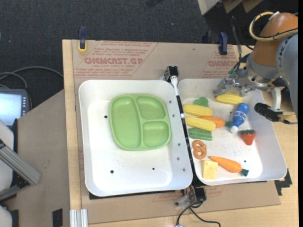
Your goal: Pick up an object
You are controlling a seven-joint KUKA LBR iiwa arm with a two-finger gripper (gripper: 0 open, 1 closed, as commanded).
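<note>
**Inspector:** Bench surface is brown board with red lettering, clamped at the far edge, over dark flooring. Two shallow white bins sit side by side. Begin at the near edge.

**Assistant:** In the right bin point(279, 167), near rim: a cheese wedge point(209, 169) at 7 o'clock, touching an orange carrot point(227, 163) just to its right. A pretzel point(199, 148) lies beyond the cheese. A strawberry point(248, 136) sits at 3 o'clock.

**Inspector:** Mid bin?

**Assistant:** Two corn cobs point(199, 122) toward 10 o'clock, a second carrot tucked beside them, a green piece beneath. A blue bottle point(239, 116), white-capped, lies tilted near centre. The left bin point(90, 141) holds a green divided tray point(140, 121), roughly centred.

**Inspector:** And the far end?

**Assistant:** At 1 o'clock, a yellow corn cob point(229, 99), short, ridged and lying flat on its side. The gripper point(231, 85) hangs directly over it, apparently touching or just clear.

**Inspector:** Finger position?

**Assistant:** Cannot tell; the metal parts blur together at this slant. Nothing is visibly lifted.

**Inspector:** Stage of work?

**Assistant:** My judgement: approach to the grasp, pick not yet made. The next move calls for closing squarely across the cob's narrow width, then a straight lift. A rounded cob may roll out if caught off-centre.
</note>
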